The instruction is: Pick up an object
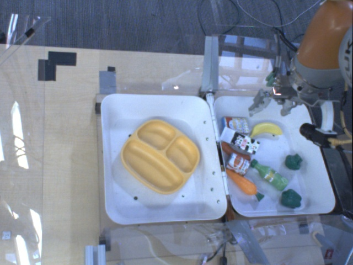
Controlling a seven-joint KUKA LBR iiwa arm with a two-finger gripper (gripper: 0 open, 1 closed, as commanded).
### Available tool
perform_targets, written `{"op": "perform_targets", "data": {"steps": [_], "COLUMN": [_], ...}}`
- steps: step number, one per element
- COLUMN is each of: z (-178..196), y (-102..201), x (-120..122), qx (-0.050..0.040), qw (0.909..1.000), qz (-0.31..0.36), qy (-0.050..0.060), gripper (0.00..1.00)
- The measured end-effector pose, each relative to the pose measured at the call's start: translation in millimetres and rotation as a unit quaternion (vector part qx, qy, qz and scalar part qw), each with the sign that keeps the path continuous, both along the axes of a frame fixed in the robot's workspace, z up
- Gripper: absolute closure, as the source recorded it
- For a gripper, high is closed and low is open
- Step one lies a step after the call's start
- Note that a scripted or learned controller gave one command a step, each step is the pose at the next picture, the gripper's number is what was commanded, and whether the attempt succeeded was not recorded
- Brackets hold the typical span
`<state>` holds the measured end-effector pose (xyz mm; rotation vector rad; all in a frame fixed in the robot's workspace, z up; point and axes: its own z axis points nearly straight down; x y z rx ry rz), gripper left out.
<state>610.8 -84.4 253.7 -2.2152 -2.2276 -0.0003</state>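
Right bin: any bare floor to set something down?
Bare floor in the right bin: between banana and the upper broccoli, and along the far wall under the tool. Crowded along the divider, from the packets to the carrot.

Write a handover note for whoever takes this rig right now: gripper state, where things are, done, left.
Gripper: fingers spread open, holding nothing, over the back of the right white bin, just behind the yellow plastic banana.
Right bin also holds: orange toy carrot, green plastic bottle, two dark green broccoli pieces, and small printed packets by the divider.
Left white bin: yellow three-compartment plastic tray.
Done: no pick yet.
Left: come down on one object, close, lift. The banana looks nearest.
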Motion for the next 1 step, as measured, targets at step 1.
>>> {"op": "perform_targets", "data": {"steps": [1], "z": [-75.7], "y": [-55.9], "x": [-7.8], "qx": [0.0001], "qw": [0.9954], "qz": [0.096], "qy": [0.0], "gripper": [0.0]}}
